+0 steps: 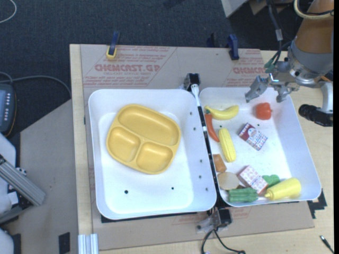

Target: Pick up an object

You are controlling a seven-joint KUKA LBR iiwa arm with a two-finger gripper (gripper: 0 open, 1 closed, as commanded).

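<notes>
My gripper (268, 91) hangs over the far edge of the right bin (304, 142), its two grey fingers spread apart with nothing between them. A red tomato-like toy (263, 110) lies just below and between the fingers. A yellow banana (223, 111) lies to the left of it. Further down the bin are a red and white box (252, 136), a corn cob (227, 144) and an orange carrot (211, 127). At the near end lie a second small box (252, 178), a green vegetable (243, 195), a yellow squash (283, 189) and a tan slice (229, 181).
The left bin (100, 157) holds a yellow divided plate (142, 138). A black-clipped divider (201, 126) joins the two bins. Blue and yellow clamps (112, 45) hold the cardboard at the back edge. Cables and equipment lie on the left of the bench.
</notes>
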